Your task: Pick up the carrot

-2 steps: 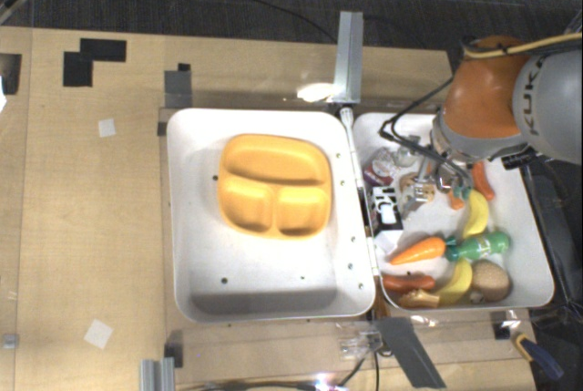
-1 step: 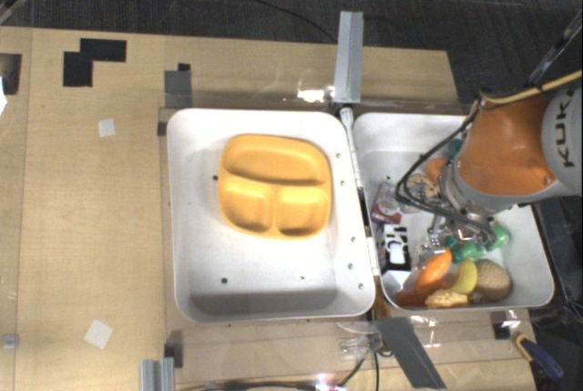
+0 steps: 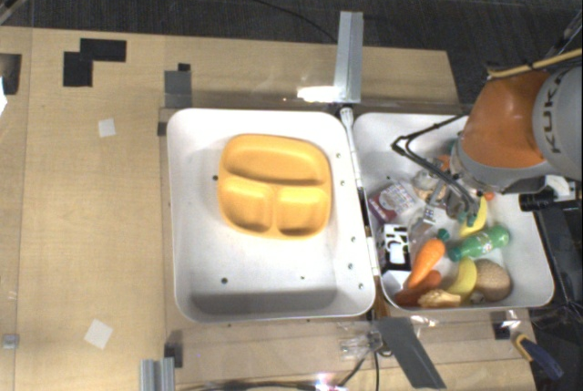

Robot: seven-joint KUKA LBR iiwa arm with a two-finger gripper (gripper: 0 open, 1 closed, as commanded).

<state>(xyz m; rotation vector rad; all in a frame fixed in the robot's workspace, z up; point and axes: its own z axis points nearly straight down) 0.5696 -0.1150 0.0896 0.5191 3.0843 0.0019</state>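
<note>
Camera view, fixed overhead, slanted: my arm (image 3: 510,129), grey with an orange band, enters from the right over the right bin (image 3: 383,143). My claw (image 3: 446,198) hangs low inside that bin, above the jumble of items; whether its tips are apart or together I cannot tell, since they blur into the clutter. Item, carrot (image 3: 424,262): orange, lying on a slant in the lower part of the right bin, thick end up toward my claw, point down toward the bin's near wall; it sits just below and a little left of my claw, apart from it. Item, green bottle-shaped piece (image 3: 478,243), just right of the carrot. Item, yellow banana (image 3: 465,275), below the green piece. Item, brown potato (image 3: 493,280), beside the banana at the bin's lower right. Item, black-and-white packet (image 3: 394,243), left of the carrot. Left bin (image 3: 191,225): holds a yellow divided tray (image 3: 273,184), roughly centred, toward the far side. Both bins rest side by side on the wooden tabletop (image 3: 82,225).
</note>
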